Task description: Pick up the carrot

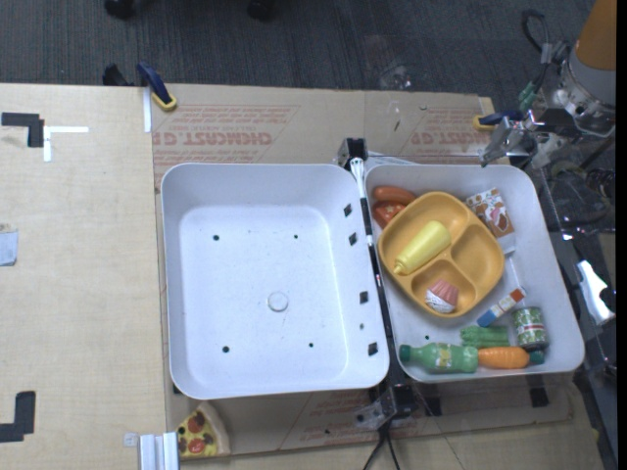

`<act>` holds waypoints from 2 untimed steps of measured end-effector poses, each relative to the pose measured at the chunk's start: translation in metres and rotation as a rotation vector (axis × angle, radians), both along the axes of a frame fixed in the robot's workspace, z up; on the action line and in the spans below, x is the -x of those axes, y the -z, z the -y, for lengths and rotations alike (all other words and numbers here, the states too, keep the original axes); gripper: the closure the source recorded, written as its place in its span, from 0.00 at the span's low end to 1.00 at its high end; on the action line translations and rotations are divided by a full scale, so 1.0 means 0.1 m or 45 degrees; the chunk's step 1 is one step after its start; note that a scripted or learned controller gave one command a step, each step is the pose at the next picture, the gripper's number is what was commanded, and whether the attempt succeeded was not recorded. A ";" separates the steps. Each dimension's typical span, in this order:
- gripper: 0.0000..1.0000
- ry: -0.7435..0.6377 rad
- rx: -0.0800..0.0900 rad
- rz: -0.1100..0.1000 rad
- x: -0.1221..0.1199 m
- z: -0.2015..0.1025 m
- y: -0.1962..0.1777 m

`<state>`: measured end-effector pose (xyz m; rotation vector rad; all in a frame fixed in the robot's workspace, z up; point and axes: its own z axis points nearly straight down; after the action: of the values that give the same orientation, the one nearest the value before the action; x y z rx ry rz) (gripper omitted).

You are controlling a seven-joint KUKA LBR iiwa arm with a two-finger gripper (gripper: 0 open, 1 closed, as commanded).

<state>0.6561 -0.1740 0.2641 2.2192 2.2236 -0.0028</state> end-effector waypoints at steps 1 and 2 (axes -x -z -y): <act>0.00 -0.225 0.000 0.001 0.46 0.42 1.22; 0.00 -0.346 -0.007 0.009 0.64 0.43 1.70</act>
<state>0.5926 -0.2173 0.0938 1.8971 2.5022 0.0112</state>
